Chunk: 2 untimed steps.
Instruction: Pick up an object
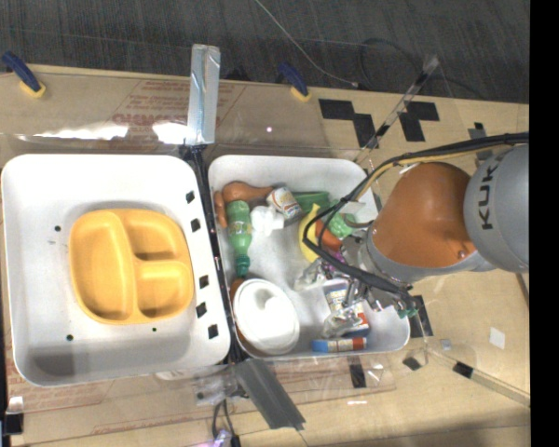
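Gripper [340,291] sits low in the right bin [289,168], finger state unreadable in the clutter, nothing visibly held; nearest pick is the marker [340,344] just below it by the near wall, long axis left-right along that wall.

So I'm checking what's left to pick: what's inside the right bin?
In the right bin: a green bottle, a white bowl, a brown item, a marker and small packages. The arm covers the bin's right part, so anything beneath it is hidden.
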Each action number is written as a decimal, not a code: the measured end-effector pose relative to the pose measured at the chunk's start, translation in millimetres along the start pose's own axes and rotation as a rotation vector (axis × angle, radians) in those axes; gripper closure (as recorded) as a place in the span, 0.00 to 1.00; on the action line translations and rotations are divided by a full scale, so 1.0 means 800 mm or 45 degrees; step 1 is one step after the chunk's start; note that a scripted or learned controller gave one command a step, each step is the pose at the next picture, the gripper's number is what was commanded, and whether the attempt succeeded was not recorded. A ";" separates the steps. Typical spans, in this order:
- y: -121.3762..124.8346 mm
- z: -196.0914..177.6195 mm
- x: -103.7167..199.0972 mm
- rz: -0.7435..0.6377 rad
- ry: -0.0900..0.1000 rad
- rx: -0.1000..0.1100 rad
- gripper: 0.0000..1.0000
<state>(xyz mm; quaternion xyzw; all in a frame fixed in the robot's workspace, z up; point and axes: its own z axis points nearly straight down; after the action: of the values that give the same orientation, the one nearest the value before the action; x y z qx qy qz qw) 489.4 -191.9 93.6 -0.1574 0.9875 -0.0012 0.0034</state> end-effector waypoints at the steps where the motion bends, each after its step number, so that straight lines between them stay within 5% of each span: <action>1: -0.001 0.002 -0.142 0.079 0.002 -0.004 0.00; 2: -0.001 -0.012 -0.143 0.076 0.000 -0.002 1.00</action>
<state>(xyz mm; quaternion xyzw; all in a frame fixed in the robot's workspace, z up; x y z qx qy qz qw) 598.7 -157.4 103.8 -0.1279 0.9918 -0.0005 0.0032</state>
